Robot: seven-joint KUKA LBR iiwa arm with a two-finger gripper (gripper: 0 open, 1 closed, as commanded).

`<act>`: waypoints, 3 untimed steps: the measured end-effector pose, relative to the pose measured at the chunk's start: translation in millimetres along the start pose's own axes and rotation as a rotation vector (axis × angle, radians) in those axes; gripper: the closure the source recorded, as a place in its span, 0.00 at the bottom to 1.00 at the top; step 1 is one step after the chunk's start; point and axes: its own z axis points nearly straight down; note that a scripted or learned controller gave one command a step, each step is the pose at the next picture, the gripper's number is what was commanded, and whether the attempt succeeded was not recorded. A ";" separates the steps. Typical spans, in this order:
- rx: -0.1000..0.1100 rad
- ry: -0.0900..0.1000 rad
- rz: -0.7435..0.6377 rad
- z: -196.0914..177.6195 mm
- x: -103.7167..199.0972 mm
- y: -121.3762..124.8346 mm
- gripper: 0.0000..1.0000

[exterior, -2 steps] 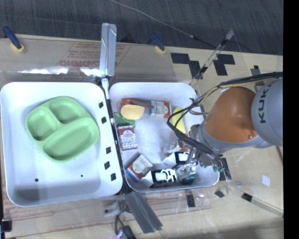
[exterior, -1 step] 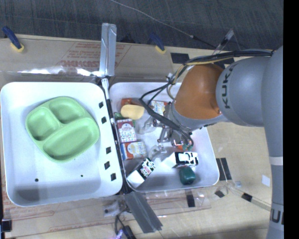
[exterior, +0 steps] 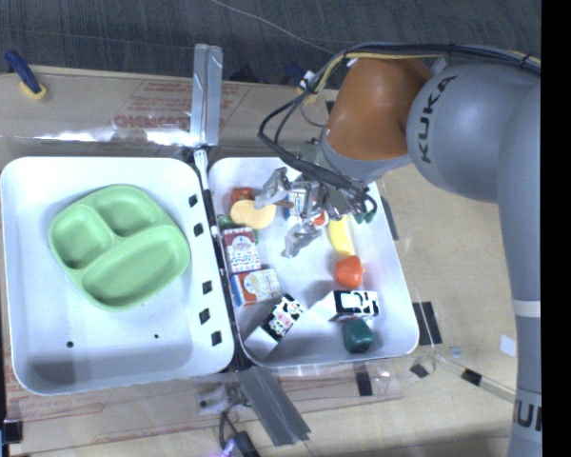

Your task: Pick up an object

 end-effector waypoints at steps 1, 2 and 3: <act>-0.002 0.006 -0.038 49.3 53.0 -52.1 0.00; -0.001 0.001 -0.043 37.1 49.8 -50.6 1.00; 0.010 0.007 0.299 36.5 7.2 14.9 1.00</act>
